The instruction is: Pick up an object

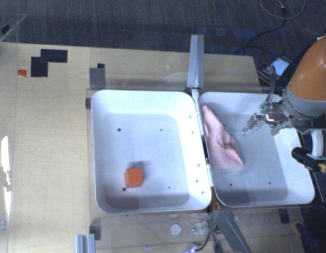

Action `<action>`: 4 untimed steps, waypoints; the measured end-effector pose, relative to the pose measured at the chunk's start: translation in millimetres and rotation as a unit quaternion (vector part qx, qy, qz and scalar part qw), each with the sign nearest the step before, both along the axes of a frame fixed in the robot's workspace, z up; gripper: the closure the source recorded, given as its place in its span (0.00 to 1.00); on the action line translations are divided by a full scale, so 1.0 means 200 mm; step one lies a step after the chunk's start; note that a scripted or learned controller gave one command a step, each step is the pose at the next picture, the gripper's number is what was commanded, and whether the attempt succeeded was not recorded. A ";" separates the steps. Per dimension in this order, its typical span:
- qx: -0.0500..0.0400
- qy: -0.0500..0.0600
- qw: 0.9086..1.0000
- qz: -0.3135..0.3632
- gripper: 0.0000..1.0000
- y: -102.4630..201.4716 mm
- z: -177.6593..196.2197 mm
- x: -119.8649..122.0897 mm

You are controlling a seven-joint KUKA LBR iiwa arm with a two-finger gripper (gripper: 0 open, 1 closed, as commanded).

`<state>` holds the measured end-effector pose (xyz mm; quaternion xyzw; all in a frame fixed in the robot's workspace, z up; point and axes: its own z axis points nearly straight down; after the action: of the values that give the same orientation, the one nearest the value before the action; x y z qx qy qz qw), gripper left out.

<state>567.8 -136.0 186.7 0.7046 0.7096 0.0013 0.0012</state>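
A pink cloth (222, 140) lies crumpled along the left side of the right bin (295, 194), against the wall between the two bins. A small orange block (134, 177) rests on the floor of the left bin (99, 141), toward its front. My gripper (262, 127) hangs over the upper middle of the right bin, a little to the right of the cloth and apart from it. It is open, with nothing between its fingers. The grey arm with its orange band (312, 73) comes in from the right edge.
A grey metal post (195, 62) stands behind the seam between the bins. Black blocks (47, 61) and a small orange tag (22, 73) sit on the bench at the far left. Cables run behind the right bin.
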 end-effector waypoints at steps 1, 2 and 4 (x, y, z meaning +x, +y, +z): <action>-0.001 -0.005 1.000 0.019 0.00 0.20 -0.44 -0.01; -0.002 -0.011 1.000 0.024 0.00 0.20 -0.47 -0.25; -0.003 -0.010 0.993 0.119 0.00 0.17 -0.47 -0.12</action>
<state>543.6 -101.2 93.1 0.6147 0.7886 0.0060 0.0106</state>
